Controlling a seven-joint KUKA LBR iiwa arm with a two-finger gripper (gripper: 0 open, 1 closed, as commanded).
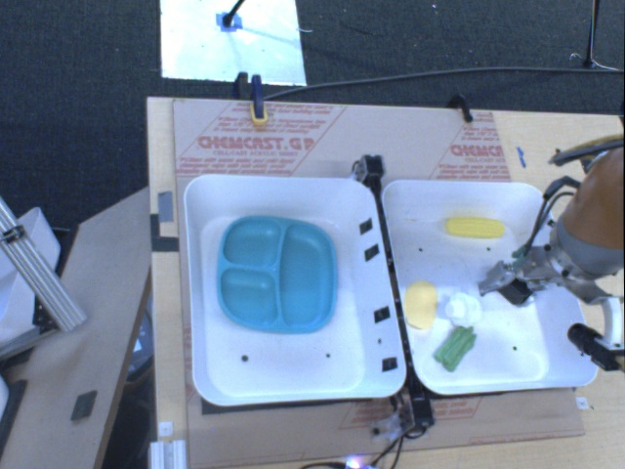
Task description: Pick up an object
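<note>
Gripper (496, 281), state unclear, hovered in rt bin (527, 364) w/ white ball (463, 309) just at its 8 o'clock, beside yellow block (421, 305) & green piece (455, 348).

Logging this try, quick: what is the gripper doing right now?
Gripper: over the right bin, near the white object; nothing visibly held; open or shut cannot be told.
</note>
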